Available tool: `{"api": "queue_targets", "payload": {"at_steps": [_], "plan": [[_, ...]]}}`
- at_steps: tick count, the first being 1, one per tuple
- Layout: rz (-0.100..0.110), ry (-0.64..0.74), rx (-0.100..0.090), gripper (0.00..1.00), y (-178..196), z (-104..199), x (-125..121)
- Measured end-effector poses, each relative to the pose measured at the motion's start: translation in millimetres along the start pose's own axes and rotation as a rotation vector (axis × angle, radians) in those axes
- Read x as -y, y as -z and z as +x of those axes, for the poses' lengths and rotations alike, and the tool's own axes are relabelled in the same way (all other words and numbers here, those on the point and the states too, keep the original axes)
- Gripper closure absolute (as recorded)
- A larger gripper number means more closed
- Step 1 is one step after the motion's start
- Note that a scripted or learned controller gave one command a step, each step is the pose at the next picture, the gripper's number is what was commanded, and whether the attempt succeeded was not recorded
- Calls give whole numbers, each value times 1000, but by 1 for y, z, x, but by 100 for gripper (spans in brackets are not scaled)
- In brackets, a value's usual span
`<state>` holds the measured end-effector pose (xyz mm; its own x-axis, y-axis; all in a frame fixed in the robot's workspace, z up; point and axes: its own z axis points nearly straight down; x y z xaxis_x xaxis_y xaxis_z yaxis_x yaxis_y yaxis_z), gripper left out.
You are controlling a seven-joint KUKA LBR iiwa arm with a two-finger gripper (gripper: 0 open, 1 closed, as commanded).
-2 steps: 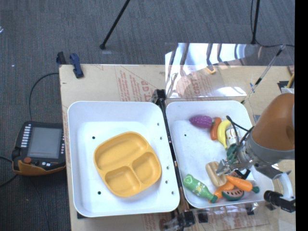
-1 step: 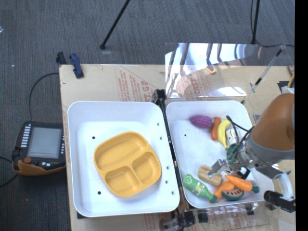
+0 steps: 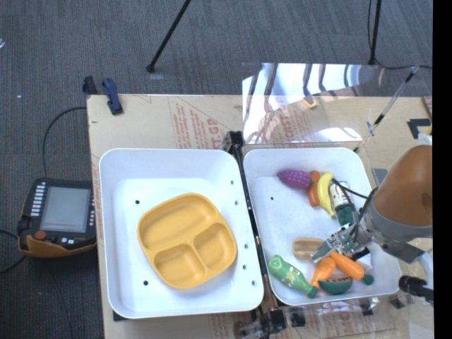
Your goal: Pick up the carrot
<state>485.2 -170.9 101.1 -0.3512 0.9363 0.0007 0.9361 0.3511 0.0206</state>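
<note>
Reaching in from the right, low over the right bin (image 3: 265, 189), wrist angled down-left, hand (image 3: 337, 244) just above the toys. Cannot tell how far open, nor whether anything is held. Carrot (image 3: 347, 265) lying just below the hand in the bin's near right corner, a second orange piece (image 3: 323, 270) beside it. Two bins; one yellow divided plate (image 3: 186, 240) in the left bin (image 3: 113, 189).
</note>
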Motion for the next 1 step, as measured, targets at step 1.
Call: {"api": "queue_targets", "payload": {"at_steps": [1], "plan": [[-8, -9, 13, 100, 12, -5, -1]]}}
